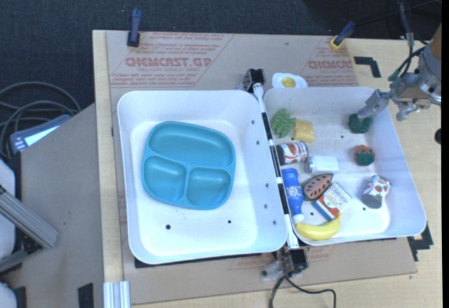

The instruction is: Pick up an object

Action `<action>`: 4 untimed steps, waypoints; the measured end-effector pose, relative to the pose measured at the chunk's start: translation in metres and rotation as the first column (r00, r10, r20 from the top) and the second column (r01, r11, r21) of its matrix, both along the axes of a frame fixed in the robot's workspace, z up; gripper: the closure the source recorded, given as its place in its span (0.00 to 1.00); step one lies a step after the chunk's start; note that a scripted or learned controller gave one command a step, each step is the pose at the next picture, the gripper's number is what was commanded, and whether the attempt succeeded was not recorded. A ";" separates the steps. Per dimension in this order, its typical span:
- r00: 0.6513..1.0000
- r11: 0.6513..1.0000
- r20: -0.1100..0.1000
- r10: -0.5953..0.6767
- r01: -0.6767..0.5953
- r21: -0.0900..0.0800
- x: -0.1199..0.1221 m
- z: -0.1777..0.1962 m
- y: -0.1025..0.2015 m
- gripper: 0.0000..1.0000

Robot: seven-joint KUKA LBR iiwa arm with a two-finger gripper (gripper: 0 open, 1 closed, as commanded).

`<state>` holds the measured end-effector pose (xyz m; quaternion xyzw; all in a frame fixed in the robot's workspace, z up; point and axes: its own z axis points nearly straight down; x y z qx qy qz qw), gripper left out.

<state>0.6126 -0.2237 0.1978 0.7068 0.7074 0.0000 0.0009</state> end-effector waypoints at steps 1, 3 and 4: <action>1.000 1.000 -0.004 0.004 -0.004 0.012 0.033 -0.114 0.006 0.00; 1.000 1.000 0.002 0.002 -0.002 0.002 0.055 -0.063 0.090 1.00; 1.000 1.000 -0.002 0.001 -0.001 0.004 -0.004 -0.013 0.199 1.00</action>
